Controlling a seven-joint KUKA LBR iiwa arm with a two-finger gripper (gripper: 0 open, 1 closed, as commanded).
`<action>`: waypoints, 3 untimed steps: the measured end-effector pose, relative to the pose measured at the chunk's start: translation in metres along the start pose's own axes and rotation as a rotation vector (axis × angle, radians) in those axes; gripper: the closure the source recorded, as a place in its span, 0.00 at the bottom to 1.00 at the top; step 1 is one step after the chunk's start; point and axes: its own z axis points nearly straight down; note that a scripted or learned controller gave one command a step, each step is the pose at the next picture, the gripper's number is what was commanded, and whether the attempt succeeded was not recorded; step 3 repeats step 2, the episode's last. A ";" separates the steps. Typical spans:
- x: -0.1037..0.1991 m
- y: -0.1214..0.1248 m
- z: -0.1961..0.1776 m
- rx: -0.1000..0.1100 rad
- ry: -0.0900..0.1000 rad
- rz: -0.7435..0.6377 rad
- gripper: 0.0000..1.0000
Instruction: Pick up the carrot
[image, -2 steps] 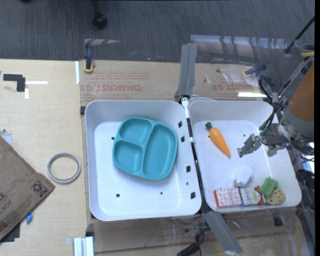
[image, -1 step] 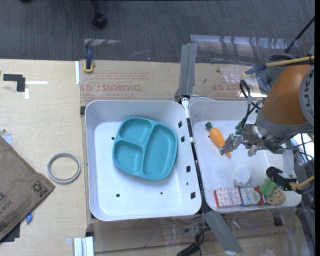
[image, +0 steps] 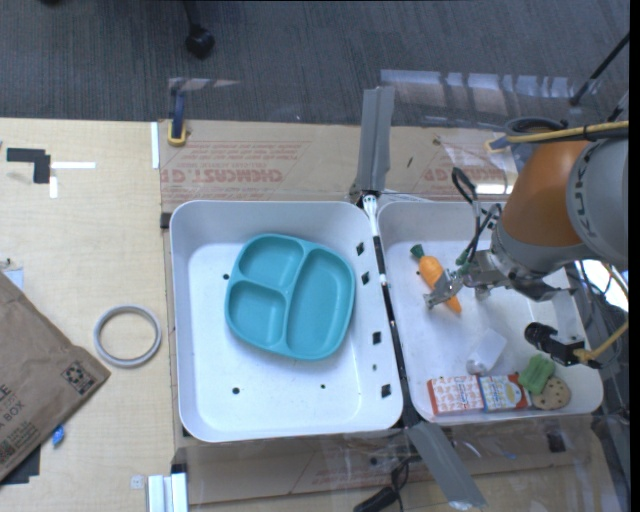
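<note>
Nearest you lies the red-and-white carton (image: 478, 394); your orange plastic carrot (image: 438, 279) sits in the right white bin (image: 420, 335), the gripper (image: 447, 291) fingers closed around it

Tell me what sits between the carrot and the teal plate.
In the camera view, the bins' shared divider wall separates the carrot from the teal plate; otherwise bare white floor.
</note>
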 end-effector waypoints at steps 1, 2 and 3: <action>-0.001 0.000 -0.009 -0.001 0.000 0.004 1.00; 0.052 0.052 -0.106 -0.001 -0.001 -0.061 1.00; 0.052 0.052 -0.106 -0.001 -0.001 -0.061 1.00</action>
